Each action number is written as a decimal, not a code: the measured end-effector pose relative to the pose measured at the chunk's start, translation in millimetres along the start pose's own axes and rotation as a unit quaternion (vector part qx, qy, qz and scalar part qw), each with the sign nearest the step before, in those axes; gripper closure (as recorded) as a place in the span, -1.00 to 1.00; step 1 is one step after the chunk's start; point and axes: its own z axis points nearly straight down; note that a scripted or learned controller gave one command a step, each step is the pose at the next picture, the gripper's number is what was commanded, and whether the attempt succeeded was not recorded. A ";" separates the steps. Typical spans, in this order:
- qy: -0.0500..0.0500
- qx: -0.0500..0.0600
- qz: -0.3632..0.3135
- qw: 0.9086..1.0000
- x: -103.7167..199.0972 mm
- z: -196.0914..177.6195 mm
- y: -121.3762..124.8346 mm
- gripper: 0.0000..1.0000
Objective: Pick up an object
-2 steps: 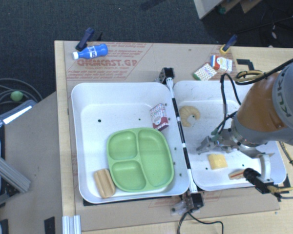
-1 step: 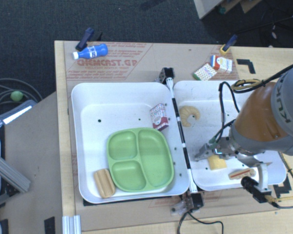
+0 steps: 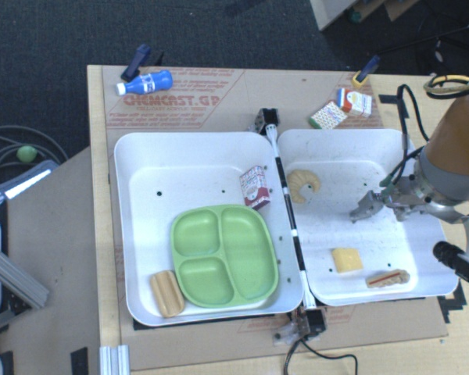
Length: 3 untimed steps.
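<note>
Where the board reads "CHEMCAST GP", pincer over right bin, its opening impossible to tell.

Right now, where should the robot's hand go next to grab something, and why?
Probably a short move down and toward the near side, onto the yellow cheese block. The hand hangs over bare floor of the right bin with nothing under it, and the cheese block looks like the closest thing, lying apart from the hot dog.

You have one fixed camera, mounted above the bench, looking down at a slant, far enough back to take in both bins, bench edges, dark floor beyond, arm entering from the right
</note>
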 end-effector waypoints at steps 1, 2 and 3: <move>0.001 0.002 -0.001 1.000 54.5 70.8 -1.4 -1.00; 0.001 0.002 0.001 1.000 24.6 80.2 -37.7 -1.00; 0.001 0.001 0.001 1.000 25.1 70.4 -37.2 1.00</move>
